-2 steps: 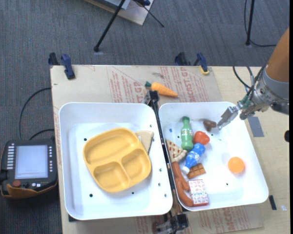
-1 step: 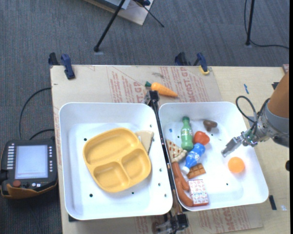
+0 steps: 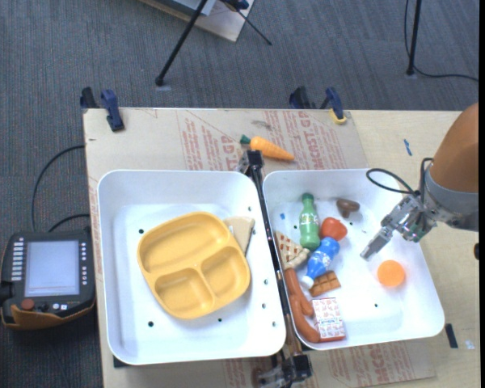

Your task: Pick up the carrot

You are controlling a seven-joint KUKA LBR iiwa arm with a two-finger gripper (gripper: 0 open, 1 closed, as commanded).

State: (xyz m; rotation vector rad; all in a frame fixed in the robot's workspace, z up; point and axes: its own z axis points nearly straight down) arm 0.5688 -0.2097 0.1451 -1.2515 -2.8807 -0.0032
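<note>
The carrot [image 3: 271,147], orange with a green top, lies on the cardboard-covered bench behind the two bins, just beyond the gap between them and outside both. My gripper [image 3: 376,245] hangs over the right side of the right bin [image 3: 433,304], well to the right of and nearer than the carrot. Its fingers point down-left and look open, with nothing between them. An orange ball [image 3: 391,273] lies just below it.
The right bin holds a green bottle [image 3: 309,219], a red vegetable [image 3: 334,228], a brown item [image 3: 348,207], a blue bottle [image 3: 322,257], sausages [image 3: 299,301] and a small box [image 3: 329,318]. The left bin [image 3: 105,217] holds a yellow divided plate [image 3: 194,263]. Blue clamps [image 3: 334,102] stand at the bench's far edge.
</note>
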